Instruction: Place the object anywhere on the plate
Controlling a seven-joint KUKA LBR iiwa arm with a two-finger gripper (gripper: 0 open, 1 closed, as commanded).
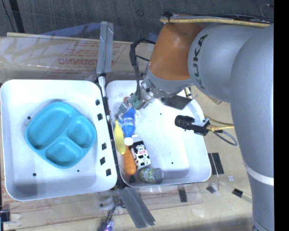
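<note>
A blue three-compartment plate lies in the left white bin with nothing on it. The arm reaches down into the right bin, and its gripper sits low at that bin's upper left, right over a blue bottle with a white cap. Along the right bin's left wall lie a yellow banana-like piece, an orange carrot-like piece, a small black-and-white carton and a clear jar. The wrist hides the fingers.
A grey divider strip runs between the two bins. A black cable plug hangs from the arm over the right bin. The bench's wooden surface shows at the right, with tape marks.
</note>
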